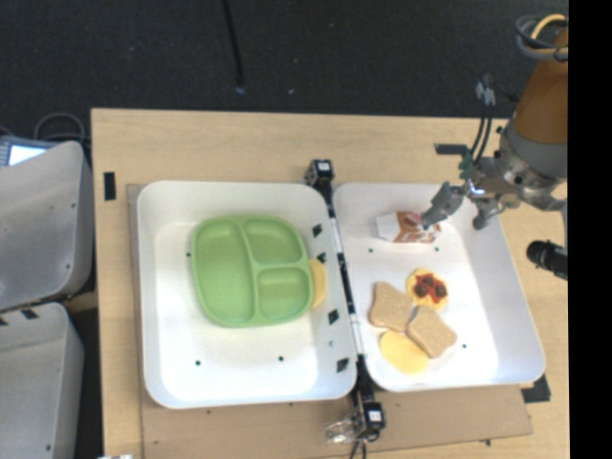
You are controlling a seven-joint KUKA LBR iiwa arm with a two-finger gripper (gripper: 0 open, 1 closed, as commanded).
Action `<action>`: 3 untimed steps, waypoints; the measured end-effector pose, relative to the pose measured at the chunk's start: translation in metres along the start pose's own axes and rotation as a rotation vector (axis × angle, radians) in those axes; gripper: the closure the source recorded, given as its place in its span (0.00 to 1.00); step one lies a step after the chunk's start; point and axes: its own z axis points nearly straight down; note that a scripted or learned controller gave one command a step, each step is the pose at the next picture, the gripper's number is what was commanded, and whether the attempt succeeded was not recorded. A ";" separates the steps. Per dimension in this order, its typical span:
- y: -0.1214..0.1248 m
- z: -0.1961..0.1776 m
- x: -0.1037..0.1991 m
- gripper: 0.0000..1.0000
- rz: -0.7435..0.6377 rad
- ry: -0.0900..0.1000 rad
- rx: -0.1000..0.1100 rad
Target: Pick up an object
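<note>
Packet (406,226): lies in the right bin (497,285), just beside one finger (442,202).
Gripper (464,206): open, empty; you should straddle the packet before closing.

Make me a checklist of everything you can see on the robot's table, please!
Surface: wooden bench bearing two white bins, left bin and right bin.
Job's things: right bin holds two bread slices, a yellow disc, a red-topped round and a white-red packet.
Clutter: green divided tray in left bin.
End effector: above right bin's far side, by the packet.
Cables: black cable behind bench.
Surroundings: dark floor.
</note>
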 end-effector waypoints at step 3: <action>0.008 0.100 -0.010 0.00 0.002 -0.003 -0.008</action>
